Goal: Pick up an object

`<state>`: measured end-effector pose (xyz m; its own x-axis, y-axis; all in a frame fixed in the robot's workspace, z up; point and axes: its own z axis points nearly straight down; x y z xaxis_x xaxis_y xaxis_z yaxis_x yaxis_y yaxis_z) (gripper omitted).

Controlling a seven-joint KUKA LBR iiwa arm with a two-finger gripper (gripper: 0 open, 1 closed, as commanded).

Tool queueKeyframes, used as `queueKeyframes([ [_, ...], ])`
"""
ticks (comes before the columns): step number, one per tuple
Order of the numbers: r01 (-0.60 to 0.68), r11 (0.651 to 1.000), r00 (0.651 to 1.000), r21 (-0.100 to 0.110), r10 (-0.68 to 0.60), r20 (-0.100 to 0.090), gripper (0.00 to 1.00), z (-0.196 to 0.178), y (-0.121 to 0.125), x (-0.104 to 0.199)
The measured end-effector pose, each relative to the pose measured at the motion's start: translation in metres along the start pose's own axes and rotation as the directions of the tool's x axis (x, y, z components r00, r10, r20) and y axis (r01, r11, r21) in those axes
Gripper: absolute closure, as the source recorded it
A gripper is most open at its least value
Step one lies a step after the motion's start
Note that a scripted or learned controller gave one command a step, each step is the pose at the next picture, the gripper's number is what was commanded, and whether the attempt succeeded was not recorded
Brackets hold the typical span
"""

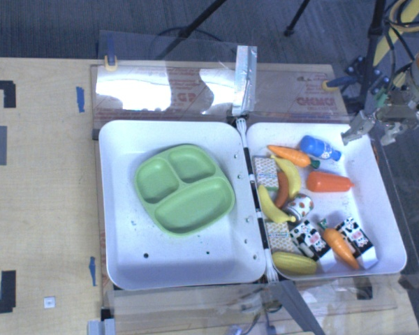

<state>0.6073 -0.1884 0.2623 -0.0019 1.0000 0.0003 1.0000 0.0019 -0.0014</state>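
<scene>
**Bench stock at the start of a pick: nothing lifted yet**

Progress: judged from the layout, the task is at its opening. The gripper [377, 125] hangs at the upper right corner of the right bin, above its rim, with nothing between its fingers; whether they stand wide or narrow is too blurred to tell. Approach, descent, closing and lift all remain.

Count, largest first:

- White bins, 2: left bin [119, 208] and right bin [391, 208], touching along the middle seam.
- Green divided plate [185, 188], 1: three compartments, lying in the left bin.
- Yellow bananas, 3: one [265, 202] by the seam, one [291, 165] near the top, one [295, 262] at the bottom edge.
- Carrots, 3: a fat one [329, 181] mid-bin, a slim one [288, 155] above, another [341, 248] low right.
- Cow-patterned cartons, 2: [307, 239] and [355, 237].
- Blue bottle [318, 147], 1: nearest the gripper, a likely candidate.
- Small round ball [302, 205], 1: nature unclear.

All pickable items lie clustered in the right bin.
</scene>
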Motion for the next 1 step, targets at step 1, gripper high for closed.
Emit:
queueKeyframes([
  [1, 0.245, 0.970, 0.970, 0.000, -0.245, -0.001, 0.00, 0.0957, -0.0021, 0.0216],
])
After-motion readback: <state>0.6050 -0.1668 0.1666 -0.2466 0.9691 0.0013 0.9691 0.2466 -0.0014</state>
